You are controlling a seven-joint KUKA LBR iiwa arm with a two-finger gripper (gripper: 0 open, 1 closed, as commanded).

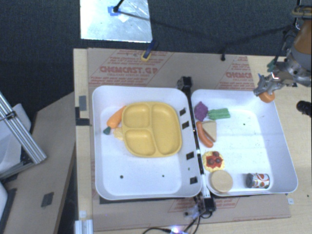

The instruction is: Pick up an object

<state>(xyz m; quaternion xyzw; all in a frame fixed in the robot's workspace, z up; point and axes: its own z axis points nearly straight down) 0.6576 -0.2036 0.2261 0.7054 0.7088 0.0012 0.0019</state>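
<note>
My gripper point(265, 90) hangs over the far right corner of the right bin point(273, 145), at the end of the grey arm coming in from the right. A small round orange object point(266, 98) sits between its fingertips, and the fingers are shut on it. It is held just above the bin's rim. Lower in the same bin lie a purple piece point(201, 111), a green piece point(219, 113), a sausage point(204, 135) beside a bread slice point(211, 128), a small pizza point(213, 160), a round bun point(222, 181) and a can point(257, 180).
The left bin point(105, 169) holds a yellow divided plate point(148, 129) with a carrot point(115, 117) at its left edge. A black divider point(192, 130) runs between the bins. A shiny metal sheet point(116, 13) lies beyond the bench.
</note>
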